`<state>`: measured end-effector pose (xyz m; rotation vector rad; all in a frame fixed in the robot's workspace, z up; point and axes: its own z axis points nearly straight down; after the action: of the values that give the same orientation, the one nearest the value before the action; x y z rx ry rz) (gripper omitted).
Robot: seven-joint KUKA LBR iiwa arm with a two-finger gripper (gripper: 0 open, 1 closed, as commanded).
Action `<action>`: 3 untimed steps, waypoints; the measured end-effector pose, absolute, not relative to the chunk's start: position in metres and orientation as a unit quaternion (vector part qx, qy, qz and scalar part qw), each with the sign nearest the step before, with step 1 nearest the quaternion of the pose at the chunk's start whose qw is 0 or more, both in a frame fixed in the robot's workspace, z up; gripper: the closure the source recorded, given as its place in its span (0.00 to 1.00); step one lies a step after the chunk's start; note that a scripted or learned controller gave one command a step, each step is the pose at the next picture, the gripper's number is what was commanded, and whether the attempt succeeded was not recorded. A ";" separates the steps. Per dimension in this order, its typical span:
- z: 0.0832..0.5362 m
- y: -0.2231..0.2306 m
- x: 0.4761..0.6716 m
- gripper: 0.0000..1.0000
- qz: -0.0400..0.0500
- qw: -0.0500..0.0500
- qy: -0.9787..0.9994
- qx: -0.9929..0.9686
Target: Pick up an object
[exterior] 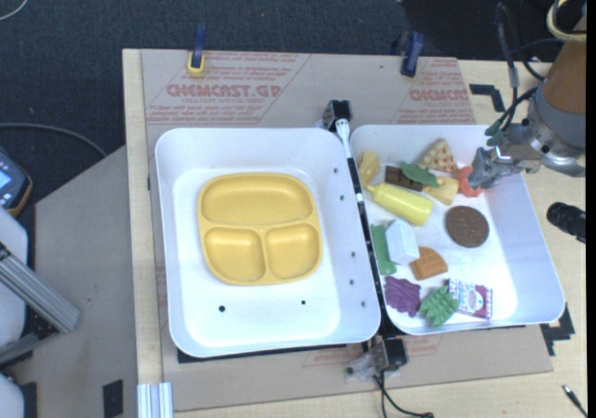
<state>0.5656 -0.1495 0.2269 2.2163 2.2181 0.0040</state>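
Observation:
The right bin (pixel 521 258) holds several toy food items. Among them are a pizza slice (pixel 438 156), a yellow bottle (pixel 402 203), a round brown patty (pixel 467 226), an orange piece (pixel 428 264), purple grapes (pixel 402 295), green broccoli (pixel 436 306) and a pink packet (pixel 471 300). My gripper (pixel 484 170) is low over the bin's far right part, right beside a small red-orange item (pixel 468 182) that it partly hides. Nothing is visibly lifted.
The left bin (pixel 177 249) holds a yellow three-compartment plate (pixel 259 226). A black-studded divider (pixel 358 211) runs between the two bins. A white block (pixel 402 241) and a green strip (pixel 381 249) lie at the right bin's left side. Cables hang by the arm at the far right.

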 end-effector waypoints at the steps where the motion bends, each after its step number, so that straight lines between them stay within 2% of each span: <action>1: 0.216 -0.098 0.581 1.00 0.000 0.000 0.709 0.706; 2: 0.235 -0.063 0.602 1.00 0.002 0.002 0.709 0.705; 3: 0.234 -0.071 0.595 1.00 -0.001 0.000 0.707 0.707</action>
<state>0.5954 -0.0715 0.2335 2.2230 2.2211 -0.0017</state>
